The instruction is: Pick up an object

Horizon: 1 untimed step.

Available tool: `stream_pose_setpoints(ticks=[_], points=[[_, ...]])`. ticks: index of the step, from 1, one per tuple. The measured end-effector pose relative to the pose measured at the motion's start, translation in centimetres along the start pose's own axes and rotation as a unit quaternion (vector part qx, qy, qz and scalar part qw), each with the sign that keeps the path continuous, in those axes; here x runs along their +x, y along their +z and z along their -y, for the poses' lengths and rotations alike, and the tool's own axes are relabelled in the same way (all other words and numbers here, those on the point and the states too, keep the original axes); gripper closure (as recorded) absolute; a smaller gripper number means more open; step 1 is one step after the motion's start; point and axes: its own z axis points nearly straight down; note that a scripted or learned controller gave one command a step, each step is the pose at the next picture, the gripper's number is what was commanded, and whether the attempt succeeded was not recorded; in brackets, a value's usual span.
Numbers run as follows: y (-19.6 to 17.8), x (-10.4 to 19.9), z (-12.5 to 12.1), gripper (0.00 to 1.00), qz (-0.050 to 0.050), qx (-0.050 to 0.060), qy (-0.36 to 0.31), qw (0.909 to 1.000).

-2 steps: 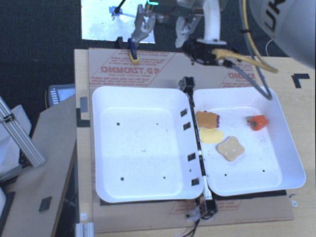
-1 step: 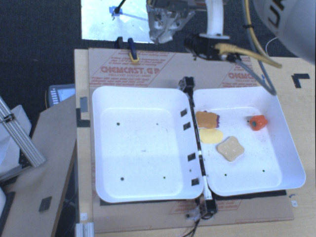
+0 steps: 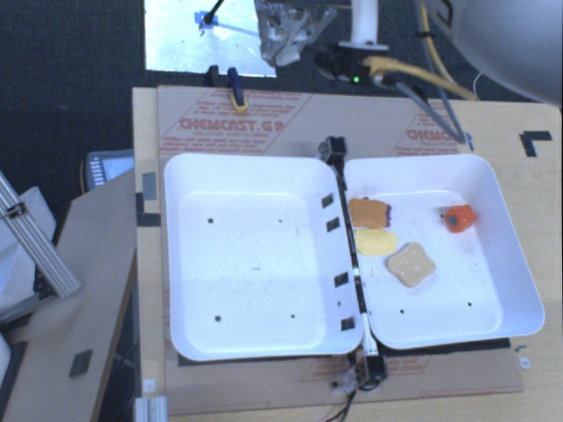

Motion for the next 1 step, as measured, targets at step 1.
stream_pose_setpoints(ticks=[1], points=[[-0.23,0.03,-3.13,1.00,-0.001,-0.002,0.000,1.0000]])
